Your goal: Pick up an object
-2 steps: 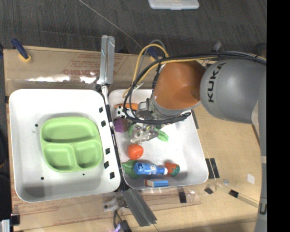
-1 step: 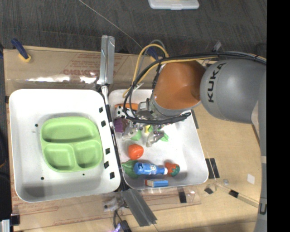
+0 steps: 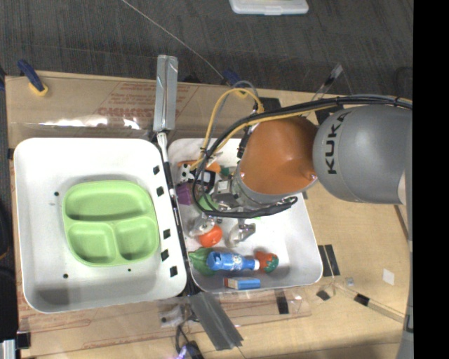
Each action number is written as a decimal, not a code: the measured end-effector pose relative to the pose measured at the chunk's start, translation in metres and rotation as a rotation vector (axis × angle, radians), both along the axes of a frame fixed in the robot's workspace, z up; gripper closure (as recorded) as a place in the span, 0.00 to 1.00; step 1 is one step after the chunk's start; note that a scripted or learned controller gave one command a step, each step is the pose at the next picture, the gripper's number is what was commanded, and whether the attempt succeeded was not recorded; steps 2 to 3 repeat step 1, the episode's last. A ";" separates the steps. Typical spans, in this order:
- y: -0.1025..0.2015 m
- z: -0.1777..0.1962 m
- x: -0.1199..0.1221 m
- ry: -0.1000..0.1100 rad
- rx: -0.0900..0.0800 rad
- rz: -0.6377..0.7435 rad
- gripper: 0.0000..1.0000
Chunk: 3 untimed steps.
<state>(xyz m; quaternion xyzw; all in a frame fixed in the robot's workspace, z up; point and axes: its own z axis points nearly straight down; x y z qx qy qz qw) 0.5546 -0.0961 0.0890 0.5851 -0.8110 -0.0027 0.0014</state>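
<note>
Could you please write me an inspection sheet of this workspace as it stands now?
Surface: bench bearing two white bins; left bin, right bin.
Job's things: blue bottle, orange ball, purple item and small blue block in the right bin.
Clutter: green divided tray in the left bin.
Grippers: gripper low over the right bin, above the orange ball; grasp unclear.
Cables: black and yellow cables looping at the wrist.
Surroundings: dark floor; white object at top.

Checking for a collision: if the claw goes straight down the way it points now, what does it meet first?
Probably the orange object just below the claw in the right bin, or the bin floor beside it; depth is hard to judge from this slanted view.
</note>
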 end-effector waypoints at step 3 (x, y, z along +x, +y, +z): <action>-0.002 0.003 -0.032 -0.012 -0.002 -0.064 0.00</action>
